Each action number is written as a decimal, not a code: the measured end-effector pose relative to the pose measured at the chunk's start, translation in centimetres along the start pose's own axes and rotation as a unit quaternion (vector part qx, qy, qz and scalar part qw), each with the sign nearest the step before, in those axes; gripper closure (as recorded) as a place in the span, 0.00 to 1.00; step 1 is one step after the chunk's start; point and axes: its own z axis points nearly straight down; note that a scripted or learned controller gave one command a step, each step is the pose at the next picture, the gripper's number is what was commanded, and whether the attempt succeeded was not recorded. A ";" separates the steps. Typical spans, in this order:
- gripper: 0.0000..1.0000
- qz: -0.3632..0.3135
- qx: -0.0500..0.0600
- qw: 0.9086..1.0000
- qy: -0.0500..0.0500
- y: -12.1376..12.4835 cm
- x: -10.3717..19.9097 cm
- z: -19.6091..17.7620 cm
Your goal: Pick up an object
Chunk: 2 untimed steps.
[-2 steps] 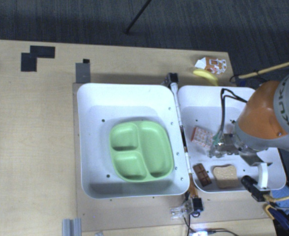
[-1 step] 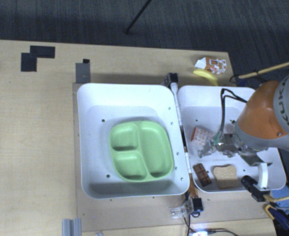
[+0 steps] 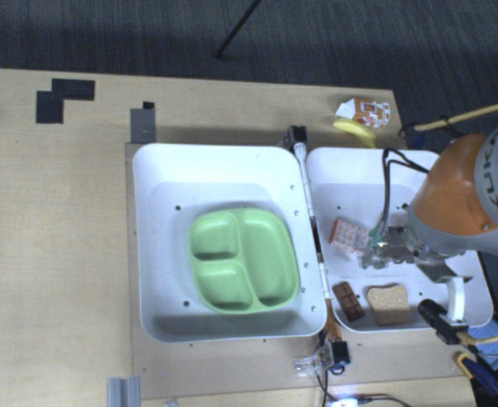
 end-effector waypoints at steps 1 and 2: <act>1.00 0.002 0.011 1.000 0.000 4.8 -8.2 -1.1; 1.00 0.000 0.010 1.000 0.001 10.0 -1.4 -8.7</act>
